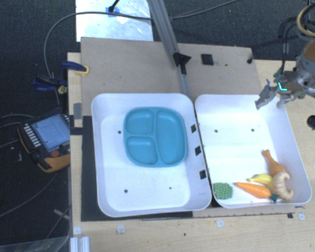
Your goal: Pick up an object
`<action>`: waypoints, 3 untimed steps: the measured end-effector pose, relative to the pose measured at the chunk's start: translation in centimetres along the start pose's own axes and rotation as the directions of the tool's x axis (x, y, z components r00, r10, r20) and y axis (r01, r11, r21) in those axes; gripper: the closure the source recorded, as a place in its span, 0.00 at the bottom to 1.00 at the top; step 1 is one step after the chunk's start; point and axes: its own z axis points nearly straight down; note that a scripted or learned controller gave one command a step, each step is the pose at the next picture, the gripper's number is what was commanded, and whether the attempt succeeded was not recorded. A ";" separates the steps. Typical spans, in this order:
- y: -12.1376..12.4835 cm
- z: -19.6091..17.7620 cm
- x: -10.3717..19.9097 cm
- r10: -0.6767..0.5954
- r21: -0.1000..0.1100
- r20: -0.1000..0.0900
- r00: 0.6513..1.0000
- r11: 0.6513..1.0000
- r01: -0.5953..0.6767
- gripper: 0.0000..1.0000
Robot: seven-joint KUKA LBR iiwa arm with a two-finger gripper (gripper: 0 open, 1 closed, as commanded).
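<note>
My gripper hangs over the far right rim of the right bin, its two fingers spread open with nothing between them. Down in the bin's near right corner lie several toy foods: a brown drumstick, a yellow banana, an orange carrot, a beige ginger-like piece and a green broccoli head. The gripper is well away from them, toward the back of the bin.
The left bin holds a blue divided plate. A grey pole slants across the bench behind the bins. A handheld pendant and cables lie on the floor to the left.
</note>
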 end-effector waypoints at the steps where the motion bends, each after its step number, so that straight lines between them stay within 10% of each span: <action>1: 0.1 -0.2 0.0 -0.001 -0.003 0.000 1.000 1.000 0.001 0.00; 3: 0.1 10.1 0.2 0.002 0.002 -0.001 1.000 1.000 -0.002 0.00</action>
